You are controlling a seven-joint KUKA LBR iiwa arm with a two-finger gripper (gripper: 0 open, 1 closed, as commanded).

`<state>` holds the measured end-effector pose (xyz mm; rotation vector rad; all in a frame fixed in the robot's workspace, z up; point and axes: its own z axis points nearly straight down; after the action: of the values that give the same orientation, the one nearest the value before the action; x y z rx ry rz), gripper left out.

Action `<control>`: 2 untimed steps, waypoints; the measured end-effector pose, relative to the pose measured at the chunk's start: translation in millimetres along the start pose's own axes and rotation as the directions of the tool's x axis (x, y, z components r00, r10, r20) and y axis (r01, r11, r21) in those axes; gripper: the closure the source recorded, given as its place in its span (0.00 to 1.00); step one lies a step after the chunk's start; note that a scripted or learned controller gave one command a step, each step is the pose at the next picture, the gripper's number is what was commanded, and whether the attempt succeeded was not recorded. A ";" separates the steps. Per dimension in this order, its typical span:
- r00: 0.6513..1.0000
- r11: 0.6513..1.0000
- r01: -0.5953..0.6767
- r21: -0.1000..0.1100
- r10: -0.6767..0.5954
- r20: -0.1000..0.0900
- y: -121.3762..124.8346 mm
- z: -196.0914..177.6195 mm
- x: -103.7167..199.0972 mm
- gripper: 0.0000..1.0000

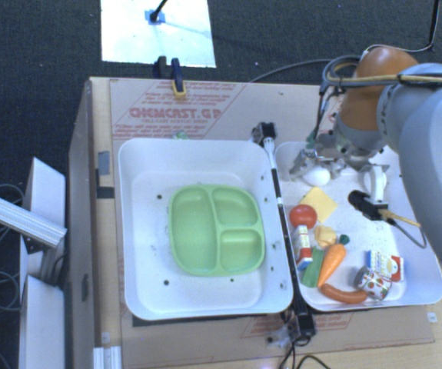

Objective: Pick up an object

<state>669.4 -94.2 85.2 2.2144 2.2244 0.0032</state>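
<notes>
Dark carpet all round, pale printed board (205, 106) across the bench, two white bins side by side on it. Resting in the left bin (128, 206): green divided plate (217, 229). Crowding the right bin (417, 256): toy food, with white egg (317, 177) at the far end, then yellow block (318, 204), tomato (303, 216), carrot (330, 264), orange sausage (343, 294) and small can (374, 279) toward the near rim. Poised directly over the egg: gripper (318, 162), touching it or just above it, hard to say which. Jaw state not readable from this angle, and no telling whether pinching anything. Likely target: the egg, a little apart from the rest of the pile. Best handled by centring over its widest part, coming straight down, closing gently and evenly. Worth watching for: smooth round shell squirting sideways toward the bin wall, or rolling into the yellow block near it. Lift slowly, straight up, before calling the grasp good.
</notes>
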 end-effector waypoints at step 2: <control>1.000 1.000 -0.001 0.001 0.001 0.000 -13.5 0.2 3.2 0.00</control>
<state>655.8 -91.1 84.9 2.2158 2.2237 0.0029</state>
